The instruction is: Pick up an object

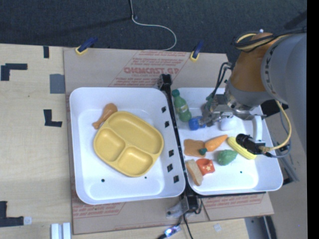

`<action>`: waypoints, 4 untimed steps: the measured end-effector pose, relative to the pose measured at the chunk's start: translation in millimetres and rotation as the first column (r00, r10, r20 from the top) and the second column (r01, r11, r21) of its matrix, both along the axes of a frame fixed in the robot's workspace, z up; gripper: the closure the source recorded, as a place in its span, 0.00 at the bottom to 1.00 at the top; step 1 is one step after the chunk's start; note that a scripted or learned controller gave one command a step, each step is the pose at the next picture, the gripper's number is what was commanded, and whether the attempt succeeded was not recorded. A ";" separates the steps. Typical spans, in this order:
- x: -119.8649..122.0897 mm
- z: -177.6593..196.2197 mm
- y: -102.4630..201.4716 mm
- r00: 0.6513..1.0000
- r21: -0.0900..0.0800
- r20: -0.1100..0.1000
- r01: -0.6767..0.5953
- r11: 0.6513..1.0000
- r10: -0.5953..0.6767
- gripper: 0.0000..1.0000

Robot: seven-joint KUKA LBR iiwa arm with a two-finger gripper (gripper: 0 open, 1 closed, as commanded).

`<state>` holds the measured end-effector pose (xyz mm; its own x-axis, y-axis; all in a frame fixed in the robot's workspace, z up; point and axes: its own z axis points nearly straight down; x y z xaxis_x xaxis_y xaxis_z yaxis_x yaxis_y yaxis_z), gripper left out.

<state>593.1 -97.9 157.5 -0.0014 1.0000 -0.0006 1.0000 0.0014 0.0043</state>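
Note:
The right bin (pixel 269 176) holds several toy foods. A green bottle (pixel 180 107) lies by the divider, with a small blue object (pixel 194 124) just below it. Lower down are an orange carrot (pixel 215 143), an orange-brown piece (pixel 194 147), a green vegetable (pixel 226 157), a yellow banana (pixel 241 147), a red cube (pixel 205 167) and a tan bread slice (pixel 193 173). My gripper (pixel 212 115) hangs low over the bin's upper middle, just right of the blue object and the bottle. Nothing can be seen held in it.
The left bin (pixel 79 148) carries a yellow divided plate (pixel 128 143) and a tan drumstick (pixel 104 115) at the plate's upper left. A black divider (pixel 172 133) separates the bins. The arm's grey and orange body (pixel 259 73) looms over the right bin's far corner.

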 end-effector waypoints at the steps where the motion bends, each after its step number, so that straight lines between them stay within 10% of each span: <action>1: -1.8 44.3 -5.2 1.000 0.000 -0.001 0.001 1.000 -0.001 1.00; 4: -65.3 72.8 44.2 1.000 0.002 -0.008 -0.001 1.000 0.001 1.00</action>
<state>527.8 -53.6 230.3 -0.0028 1.0000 0.0011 1.0000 0.0028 -0.0035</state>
